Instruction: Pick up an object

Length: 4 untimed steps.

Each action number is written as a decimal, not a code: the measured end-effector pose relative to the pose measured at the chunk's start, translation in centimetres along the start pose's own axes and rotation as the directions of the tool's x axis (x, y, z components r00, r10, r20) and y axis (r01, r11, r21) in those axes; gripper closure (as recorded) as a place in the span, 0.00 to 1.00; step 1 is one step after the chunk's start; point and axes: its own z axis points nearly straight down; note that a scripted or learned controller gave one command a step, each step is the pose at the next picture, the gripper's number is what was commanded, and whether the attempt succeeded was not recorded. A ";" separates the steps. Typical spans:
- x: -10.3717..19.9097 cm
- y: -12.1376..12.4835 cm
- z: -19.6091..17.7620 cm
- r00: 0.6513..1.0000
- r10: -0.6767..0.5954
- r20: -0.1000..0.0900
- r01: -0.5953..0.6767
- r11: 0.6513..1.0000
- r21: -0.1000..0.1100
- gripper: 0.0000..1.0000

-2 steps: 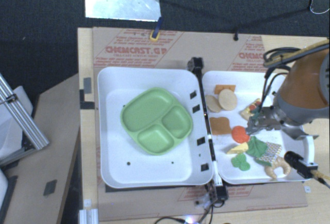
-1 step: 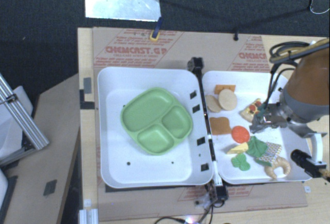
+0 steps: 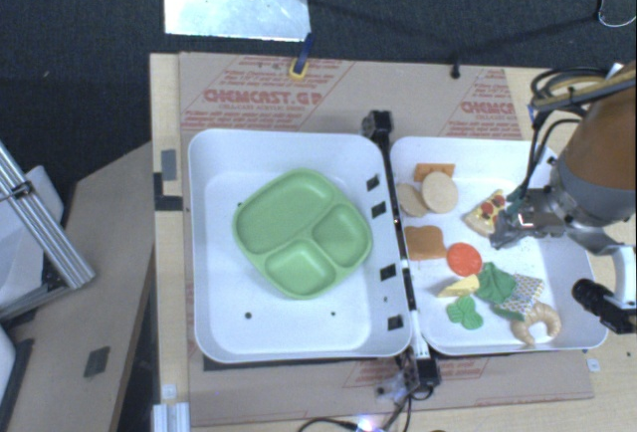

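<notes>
The right bin (image 3: 575, 273) holds several toy foods. A pizza slice (image 3: 484, 214) lies near its middle, and below that sit a red tomato (image 3: 464, 259), a yellow cheese wedge (image 3: 460, 287) and green leaves (image 3: 495, 283). A brown toast (image 3: 425, 241), a round beige biscuit (image 3: 439, 192) and an orange cracker (image 3: 433, 170) lie toward the bin's left side. A croissant (image 3: 537, 321) rests at the front. My gripper (image 3: 510, 226) hangs low over the bin, just right of the pizza slice and above the tomato. Its tips are dark and blurred against the bin.
The left bin (image 3: 214, 321) carries a green divided plate (image 3: 299, 233). A black divider with clips (image 3: 390, 221) runs between the bins. The arm's grey and orange body (image 3: 597, 161) covers the right bin's far right corner. A small green piece (image 3: 464, 314) lies by the front rim.
</notes>
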 end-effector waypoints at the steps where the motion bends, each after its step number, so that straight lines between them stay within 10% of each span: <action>1: 3.9 2.2 0.5 1.000 0.002 0.001 -0.002 1.000 -0.001 1.00; 4: 14.1 9.0 0.2 1.000 0.000 0.000 0.000 1.000 0.000 1.00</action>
